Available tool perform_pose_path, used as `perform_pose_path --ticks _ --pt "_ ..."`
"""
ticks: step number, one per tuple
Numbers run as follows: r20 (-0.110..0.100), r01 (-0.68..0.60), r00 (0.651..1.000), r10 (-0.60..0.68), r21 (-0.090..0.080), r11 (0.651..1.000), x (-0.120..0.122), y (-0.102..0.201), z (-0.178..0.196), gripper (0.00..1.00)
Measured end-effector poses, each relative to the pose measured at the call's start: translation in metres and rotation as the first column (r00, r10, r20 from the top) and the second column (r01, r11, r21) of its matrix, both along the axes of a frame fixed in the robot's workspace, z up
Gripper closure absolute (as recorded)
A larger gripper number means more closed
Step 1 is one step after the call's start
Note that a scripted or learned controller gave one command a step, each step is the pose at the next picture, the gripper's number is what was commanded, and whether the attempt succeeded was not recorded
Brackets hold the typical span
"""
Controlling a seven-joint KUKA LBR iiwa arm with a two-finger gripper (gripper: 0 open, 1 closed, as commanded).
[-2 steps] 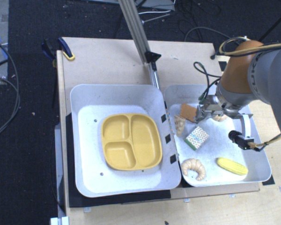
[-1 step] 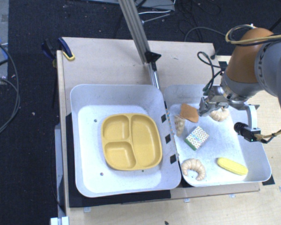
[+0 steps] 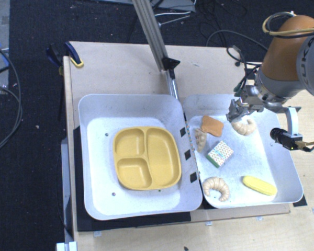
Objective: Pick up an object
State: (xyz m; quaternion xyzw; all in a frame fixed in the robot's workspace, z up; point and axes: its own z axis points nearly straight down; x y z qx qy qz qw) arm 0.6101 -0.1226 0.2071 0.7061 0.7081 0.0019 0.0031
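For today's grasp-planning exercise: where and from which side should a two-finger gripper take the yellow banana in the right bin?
Grip the banana across its narrow middle, coming from above. It lies flat, apart from the croissant, so both long sides look open.

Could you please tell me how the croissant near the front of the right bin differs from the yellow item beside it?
The croissant is pale tan and curled into a crescent; the yellow item is bright yellow and a straight, elongated oval. The croissant looks ridged and lumpy, the yellow item smooth. The croissant lies by the bin's left edge, the yellow item nearer its right corner. Both rest flat in the right bin, apart from the pincer.
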Motion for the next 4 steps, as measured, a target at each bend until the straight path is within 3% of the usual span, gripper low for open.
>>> perform_pose_path --ticks 1,3,4 --pt "-0.001 0.000 1.000 0.000 0.000 1.000 0.008 -0.007 0.050 1.00" --pt "-0.008 -0.005 1.000 0.005 0.003 1.000 -0.022 0.092 0.058 1.00" --pt "-0.010 -0.004 1.000 0.004 0.003 1.000 -0.035 0.142 0.040 1.00"
